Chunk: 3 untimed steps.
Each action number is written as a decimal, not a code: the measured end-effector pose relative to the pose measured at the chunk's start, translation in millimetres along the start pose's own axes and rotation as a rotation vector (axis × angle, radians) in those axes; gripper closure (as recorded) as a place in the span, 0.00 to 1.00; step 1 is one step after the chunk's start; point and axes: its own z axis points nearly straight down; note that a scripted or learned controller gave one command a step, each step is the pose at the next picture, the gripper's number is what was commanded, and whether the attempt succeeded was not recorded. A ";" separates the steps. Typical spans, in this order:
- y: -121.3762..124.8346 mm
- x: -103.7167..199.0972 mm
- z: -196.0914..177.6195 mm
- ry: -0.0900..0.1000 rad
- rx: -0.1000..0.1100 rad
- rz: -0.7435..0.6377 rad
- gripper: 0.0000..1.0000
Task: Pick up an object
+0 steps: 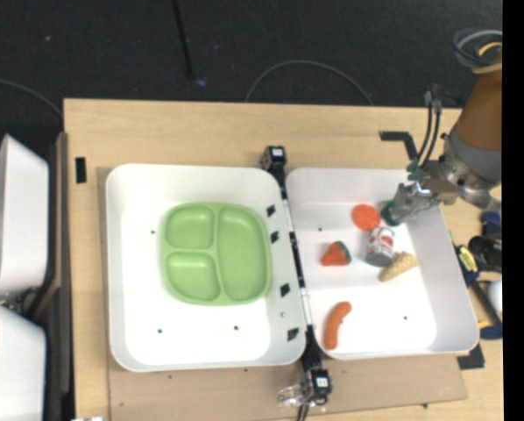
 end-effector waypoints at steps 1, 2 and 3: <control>6.7 60.0 -0.3 0.001 0.002 -0.001 1.00; 6.8 102.5 4.7 -0.001 0.003 0.002 1.00; 4.8 147.2 12.7 0.000 0.003 0.002 1.00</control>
